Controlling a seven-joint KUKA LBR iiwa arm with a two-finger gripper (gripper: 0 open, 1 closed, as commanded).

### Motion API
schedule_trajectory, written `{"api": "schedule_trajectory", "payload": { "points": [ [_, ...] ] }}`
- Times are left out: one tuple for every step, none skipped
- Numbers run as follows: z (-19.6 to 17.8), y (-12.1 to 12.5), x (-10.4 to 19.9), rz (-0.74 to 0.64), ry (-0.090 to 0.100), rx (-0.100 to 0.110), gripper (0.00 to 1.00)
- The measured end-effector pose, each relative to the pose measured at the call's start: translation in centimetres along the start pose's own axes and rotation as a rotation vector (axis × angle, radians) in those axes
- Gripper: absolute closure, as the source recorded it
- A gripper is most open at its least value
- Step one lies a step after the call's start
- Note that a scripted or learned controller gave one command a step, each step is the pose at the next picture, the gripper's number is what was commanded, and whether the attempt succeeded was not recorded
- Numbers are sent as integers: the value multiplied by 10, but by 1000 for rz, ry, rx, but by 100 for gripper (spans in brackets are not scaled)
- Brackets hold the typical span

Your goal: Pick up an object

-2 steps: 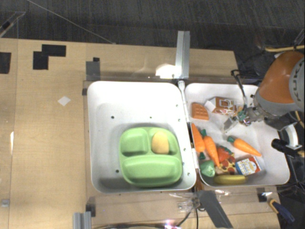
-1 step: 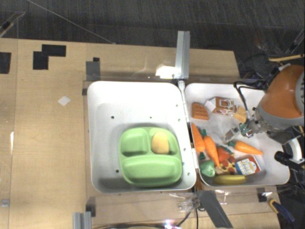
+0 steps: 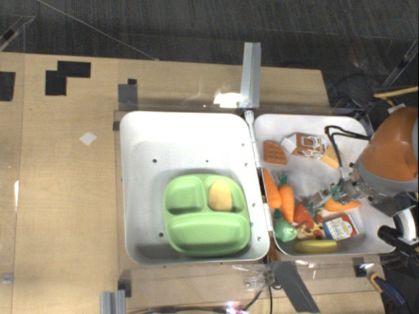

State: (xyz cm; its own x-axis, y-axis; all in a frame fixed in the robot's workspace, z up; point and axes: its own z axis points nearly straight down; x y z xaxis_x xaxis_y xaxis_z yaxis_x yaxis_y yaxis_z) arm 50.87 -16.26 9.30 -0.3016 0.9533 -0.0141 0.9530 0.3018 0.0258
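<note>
The right bin (image 3: 366,244) holds several toy foods. Among them are an orange carrot (image 3: 280,198), a brown bread slice (image 3: 275,153), a printed box (image 3: 309,146), a yellow wedge (image 3: 330,159), a banana (image 3: 315,245), a small carton (image 3: 339,227) and a green piece (image 3: 284,230). My gripper (image 3: 335,193) reaches in from the right, low over the middle of this pile. It sits just above a second orange carrot (image 3: 345,206). The arm's orange band (image 3: 395,150) rises behind it. I see nothing lifted.
The left bin (image 3: 150,149) holds a green divided plate (image 3: 206,224) with a yellow round fruit (image 3: 221,195) in its upper right compartment. A metal post (image 3: 251,77) stands where the bins meet. Wooden bench (image 3: 59,195) spreads to the left.
</note>
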Motion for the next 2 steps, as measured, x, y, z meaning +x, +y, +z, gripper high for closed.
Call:
{"api": "schedule_trajectory", "payload": {
  "points": [
    [3, 97, 42, 7, 6, 1, 0],
    [0, 38, 61, 103, 3, 0, 0]
  ]
}}
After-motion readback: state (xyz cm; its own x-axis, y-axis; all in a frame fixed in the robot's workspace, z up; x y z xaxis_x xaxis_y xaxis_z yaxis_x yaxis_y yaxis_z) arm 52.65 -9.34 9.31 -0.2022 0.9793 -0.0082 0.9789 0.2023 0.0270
